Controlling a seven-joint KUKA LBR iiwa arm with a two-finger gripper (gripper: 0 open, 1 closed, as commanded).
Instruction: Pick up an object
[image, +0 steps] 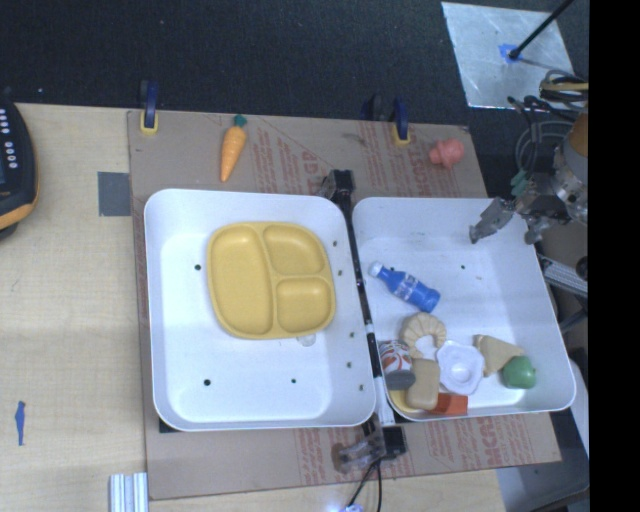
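Two white bins sit side by side on the desk (70, 300), and the grey two-finger tool (508, 222) hangs over the upper right corner of the right-hand white bin (500, 280), fingers spread apart, nothing between them, touching nothing I can make out. Below and to its left, well apart from it, lies a small blue plastic bottle with a white cap (405, 286), slanted on the bin floor. Nearer the bin's lower edge there's a crowded cluster: a tan croissant-shaped toy (422, 327), a white round cup-like piece (459, 367), a beige wedge (493, 351) and a green ball (518, 373) just beside it. The left-hand white bin (180, 330) holds a yellow three-compartment plastic plate (270, 277). Outside the bins, an orange toy carrot (232, 147) and a pink lump (447, 152) lie on the brown board.
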